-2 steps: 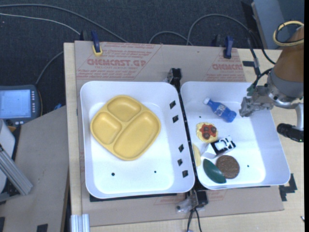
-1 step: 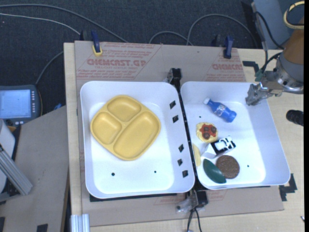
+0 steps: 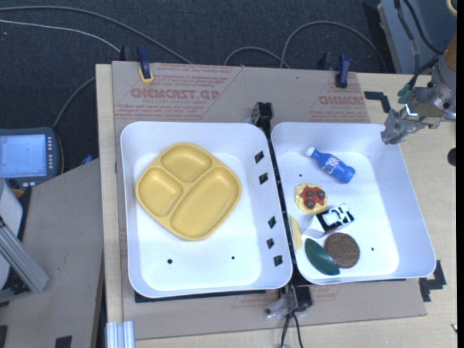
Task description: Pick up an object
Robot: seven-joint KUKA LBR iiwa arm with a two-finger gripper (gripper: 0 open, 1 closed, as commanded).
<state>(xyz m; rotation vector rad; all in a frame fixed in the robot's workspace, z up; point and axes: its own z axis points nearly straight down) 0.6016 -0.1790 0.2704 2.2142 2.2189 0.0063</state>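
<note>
The right bin (image 3: 384,194) holds a small blue bottle (image 3: 330,164) lying on its side near the back. In front of it lie a small pizza slice with red toppings (image 3: 310,197), a black and white piece (image 3: 336,217), a brown round cookie (image 3: 341,249) and a dark green piece (image 3: 320,257). A pale yellow strip (image 3: 295,232) rests against the bin's left wall. My gripper (image 3: 396,130) hangs above the right bin's far right corner, away from all the objects, and I see nothing in it.
The left bin (image 3: 145,267) carries a yellow divided plate (image 3: 188,190). A row of black clips (image 3: 267,194) runs along the seam between the bins. Blue clamps (image 3: 145,69) hold the board at the back. A small screen (image 3: 25,153) stands at far left.
</note>
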